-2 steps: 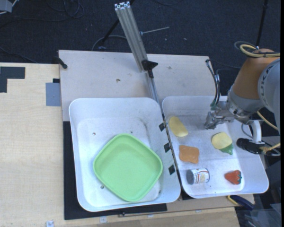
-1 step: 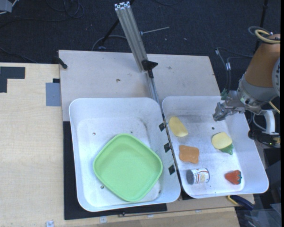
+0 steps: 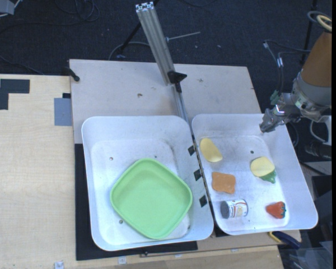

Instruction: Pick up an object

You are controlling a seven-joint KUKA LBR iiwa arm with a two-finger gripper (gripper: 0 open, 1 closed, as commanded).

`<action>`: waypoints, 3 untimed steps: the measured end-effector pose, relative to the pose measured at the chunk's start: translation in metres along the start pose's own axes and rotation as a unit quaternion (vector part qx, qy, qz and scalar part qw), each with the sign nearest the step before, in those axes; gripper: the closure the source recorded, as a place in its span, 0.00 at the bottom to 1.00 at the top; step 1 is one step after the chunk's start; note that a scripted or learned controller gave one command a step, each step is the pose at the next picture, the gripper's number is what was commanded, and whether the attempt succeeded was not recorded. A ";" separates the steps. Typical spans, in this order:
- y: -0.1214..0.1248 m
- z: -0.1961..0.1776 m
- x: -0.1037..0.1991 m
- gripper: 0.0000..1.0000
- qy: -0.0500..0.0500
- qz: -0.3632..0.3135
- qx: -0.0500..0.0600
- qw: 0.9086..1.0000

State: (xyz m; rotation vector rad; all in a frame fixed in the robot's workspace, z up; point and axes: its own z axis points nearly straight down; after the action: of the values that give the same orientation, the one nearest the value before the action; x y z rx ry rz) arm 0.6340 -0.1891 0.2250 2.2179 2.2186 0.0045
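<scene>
1. Five small items in right bin (image 3: 302, 206); nearest, yellow-green piece (image 3: 262, 167), below-left of pincer (image 3: 270, 120).
2. Pincer over bin's upper right rim, gripping nothing; finger spread impossible to tell.

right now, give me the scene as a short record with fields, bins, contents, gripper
left bin: green plate
right bin: yellow piece, orange block, small can on its side, yellow-green item, red item
gripper: over right bin's far right corner, holding nothing visible
arm: enters from right
</scene>
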 end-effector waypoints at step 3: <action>0.003 -0.036 0.106 1.00 0.001 -0.001 0.003 1.000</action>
State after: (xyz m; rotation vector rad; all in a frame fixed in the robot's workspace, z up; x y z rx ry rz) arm 0.6367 -0.0828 0.2609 2.2186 2.2254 0.0007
